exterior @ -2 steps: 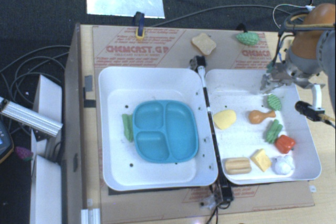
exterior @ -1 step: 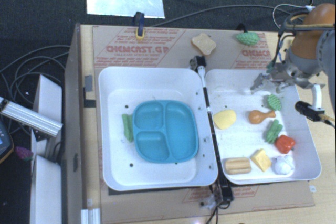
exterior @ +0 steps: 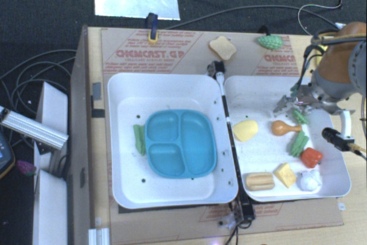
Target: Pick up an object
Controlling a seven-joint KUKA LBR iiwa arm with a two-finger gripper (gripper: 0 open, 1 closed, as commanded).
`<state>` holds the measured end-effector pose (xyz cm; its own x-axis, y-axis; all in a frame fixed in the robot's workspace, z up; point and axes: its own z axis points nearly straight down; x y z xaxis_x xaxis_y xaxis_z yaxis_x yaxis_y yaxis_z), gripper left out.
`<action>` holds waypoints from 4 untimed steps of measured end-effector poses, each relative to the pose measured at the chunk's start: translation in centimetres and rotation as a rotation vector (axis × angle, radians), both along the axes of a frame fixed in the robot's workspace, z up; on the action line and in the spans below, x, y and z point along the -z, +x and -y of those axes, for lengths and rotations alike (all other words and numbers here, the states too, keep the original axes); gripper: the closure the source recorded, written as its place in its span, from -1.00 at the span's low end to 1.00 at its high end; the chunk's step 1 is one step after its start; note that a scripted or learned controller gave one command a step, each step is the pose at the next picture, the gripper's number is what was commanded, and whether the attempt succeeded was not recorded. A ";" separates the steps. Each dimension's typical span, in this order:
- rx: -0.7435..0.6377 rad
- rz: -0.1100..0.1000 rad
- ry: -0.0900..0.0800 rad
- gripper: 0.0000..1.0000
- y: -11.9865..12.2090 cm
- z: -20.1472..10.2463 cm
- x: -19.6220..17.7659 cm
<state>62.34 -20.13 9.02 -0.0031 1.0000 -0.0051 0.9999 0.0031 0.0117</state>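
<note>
a: nearest candidate, a small green piece in the right bin, lying just under the hand. touching or not, cannot tell.

b: hand state?

a: hard to read. metal tips splayed out toward the left over the bin floor, nothing visibly between them. open or closed, cannot tell.

b: then best to centre over the green piece before dropping. close by on the left, an orange drumstick; just below, a second green vegetable and a red piece. crowded, so likely to nudge neighbours if off line.

a: easier targets, probably: yellow lump standing apart near the divider, or the bread roll at the front edge. also a cheese wedge beside a white lump.

b: left bin worth a look? blue divided plate, green strip beside it.

a: well apart from the hand. same for the toast and green knobbly thing out on the surface behind the bins.
</note>
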 end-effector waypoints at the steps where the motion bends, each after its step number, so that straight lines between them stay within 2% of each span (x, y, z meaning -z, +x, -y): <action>1: 0.000 -0.007 0.003 -1.00 0.7 0.6 -5.3; 2: 0.000 0.000 0.001 -1.00 -1.7 -2.6 0.0; 3: 0.002 -0.004 0.002 -1.00 -3.6 -3.4 -0.8; 4: 0.003 -0.009 0.003 -1.00 -5.7 0.2 -4.0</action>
